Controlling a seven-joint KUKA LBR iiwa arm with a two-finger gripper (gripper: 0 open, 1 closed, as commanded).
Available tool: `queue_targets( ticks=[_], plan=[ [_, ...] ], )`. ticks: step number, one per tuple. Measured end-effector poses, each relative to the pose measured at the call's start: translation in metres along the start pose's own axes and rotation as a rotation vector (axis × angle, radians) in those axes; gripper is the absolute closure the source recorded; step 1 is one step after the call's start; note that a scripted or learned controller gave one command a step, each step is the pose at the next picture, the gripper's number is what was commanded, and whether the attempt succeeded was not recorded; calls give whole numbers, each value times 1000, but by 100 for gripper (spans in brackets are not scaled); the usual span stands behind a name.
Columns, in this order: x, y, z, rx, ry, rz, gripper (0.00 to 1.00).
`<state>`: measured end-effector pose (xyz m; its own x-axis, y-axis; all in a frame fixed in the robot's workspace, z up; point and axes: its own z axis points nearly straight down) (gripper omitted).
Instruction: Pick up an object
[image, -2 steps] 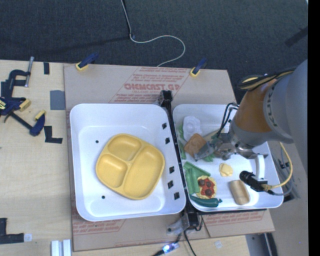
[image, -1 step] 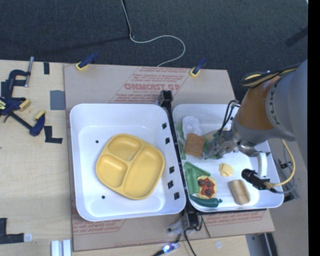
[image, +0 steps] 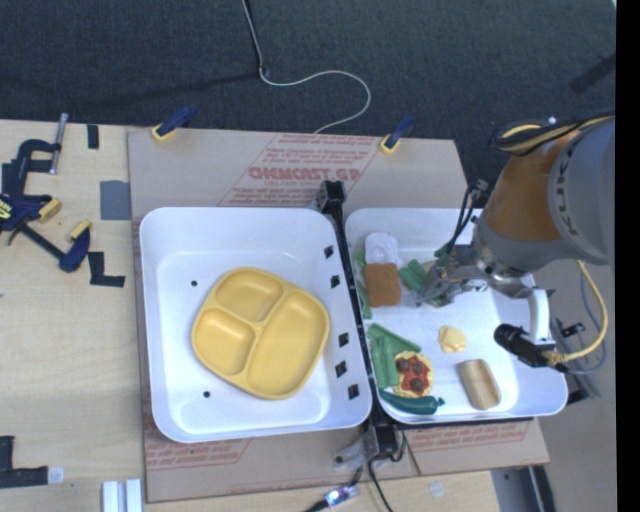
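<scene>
Objects to pick: toy food pieces lie scattered in the right bin, so any one could serve as the target.
Gripper: low over the right bin's upper middle, beside a green piece; whether it grips anything, I cannot tell.
Right bin contents: white lump, brown square, small yellow piece, bread roll, pizza slice, dark green vegetable.
Left bin: holds a yellow divided plate, probably as a drop-off spot.
</scene>
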<state>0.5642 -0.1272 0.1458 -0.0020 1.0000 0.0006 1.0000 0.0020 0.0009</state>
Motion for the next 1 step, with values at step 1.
queue_targets(
  ticks=[1],
  plan=[
    [10, 1, -57, -1, 0, -1, 100]
  ],
)
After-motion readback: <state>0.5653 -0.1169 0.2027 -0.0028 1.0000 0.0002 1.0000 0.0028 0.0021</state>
